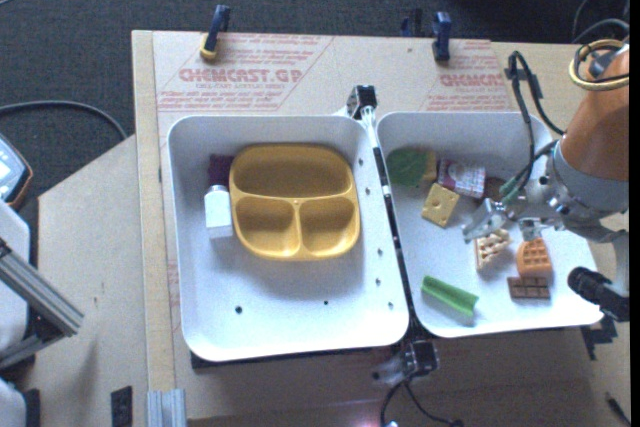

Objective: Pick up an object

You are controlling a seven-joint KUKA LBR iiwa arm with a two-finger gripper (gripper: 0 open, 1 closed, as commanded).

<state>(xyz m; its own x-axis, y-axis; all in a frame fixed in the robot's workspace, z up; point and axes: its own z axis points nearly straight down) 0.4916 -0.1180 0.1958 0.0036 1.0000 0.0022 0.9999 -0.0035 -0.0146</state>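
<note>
1. The bench point(150, 215) carries two white bins; the left bin point(190, 245), well off to the jaws' far side, holds a yellow divided plate point(295, 200) and a small white bottle point(218, 212) touching the plate's edge.
2. The right bin point(440, 315) is where the arm works, and the arm point(600, 145) reaches down into it from the right.
3. The jaws hang low over the middle of the right bin, just above a pale waffle-like block point(491, 248). From this slant and at this size I cannot tell whether they are spread or pressed together, and nothing shows plainly between them.
4. Things around the jaws, larger first: a green bar point(448, 298) lies below and to their left, near the bin's front wall; a green round piece point(405, 165) sits up and left by the divider; a yellow cheese wedge point(440, 205) lies just left; an orange block point(533, 257) sits just right of the waffle-like block; a brown chocolate piece point(529, 288) lies below that.
5. Judged step: the approach, with the descent onto a target under way and no grasp proven. The likeliest target is the waffle-like block, being nearest beneath.
6. The next move calls for a straight drop so the jaws straddle that block without nudging the orange block beside it, then a close and a lift.
</note>
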